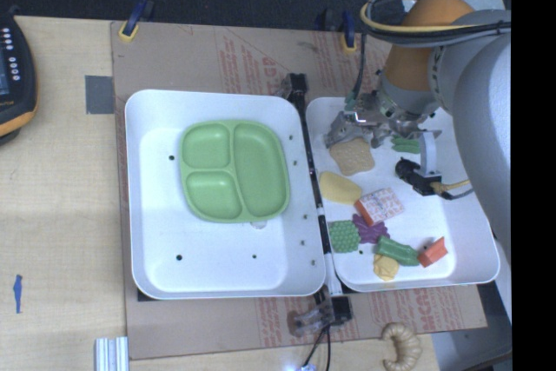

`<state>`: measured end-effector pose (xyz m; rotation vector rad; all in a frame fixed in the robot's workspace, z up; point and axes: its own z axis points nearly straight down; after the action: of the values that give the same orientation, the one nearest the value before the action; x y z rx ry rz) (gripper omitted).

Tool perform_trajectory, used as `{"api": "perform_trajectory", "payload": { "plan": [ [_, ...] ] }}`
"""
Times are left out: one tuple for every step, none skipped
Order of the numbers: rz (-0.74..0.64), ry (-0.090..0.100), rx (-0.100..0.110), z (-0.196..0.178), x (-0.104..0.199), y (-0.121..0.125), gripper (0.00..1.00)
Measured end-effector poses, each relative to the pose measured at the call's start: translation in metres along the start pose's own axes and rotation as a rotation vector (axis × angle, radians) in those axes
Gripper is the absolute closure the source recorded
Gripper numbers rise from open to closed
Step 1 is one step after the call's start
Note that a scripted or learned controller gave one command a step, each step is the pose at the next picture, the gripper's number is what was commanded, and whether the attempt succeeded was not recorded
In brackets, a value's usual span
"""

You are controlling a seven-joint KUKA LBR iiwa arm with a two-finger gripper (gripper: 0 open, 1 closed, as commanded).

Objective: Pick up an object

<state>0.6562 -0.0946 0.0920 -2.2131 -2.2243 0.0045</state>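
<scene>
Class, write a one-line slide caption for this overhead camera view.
KUKA arm's gripper hovers over a tan toy in the right bin, beside a green divided plate in the left bin.

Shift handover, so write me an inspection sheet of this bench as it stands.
Surface: brown board on a wooden bench, bearing a left bin and a right bin, side by side.
Job's things: right bin holds a tan bread slice, yellow piece, pink-and-white block, green waffle piece, purple piece, green piece, orange piece.
Clutter: green divided plate in the left bin; curled tan object on the bench's near edge.
Grippers: gripper low over the bread slice, grip unclear.
Cables: yellow-and-black loop at the wrist.
Surroundings: pendant at left; clamps on the far edge.
</scene>
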Motion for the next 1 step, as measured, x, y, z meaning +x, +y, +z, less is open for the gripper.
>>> {"api": "perform_trajectory", "payload": {
  "plan": [
    [-0.004, -0.001, 0.001, -0.0112, -0.0010, 0.0003, 1.00]
  ]
}}
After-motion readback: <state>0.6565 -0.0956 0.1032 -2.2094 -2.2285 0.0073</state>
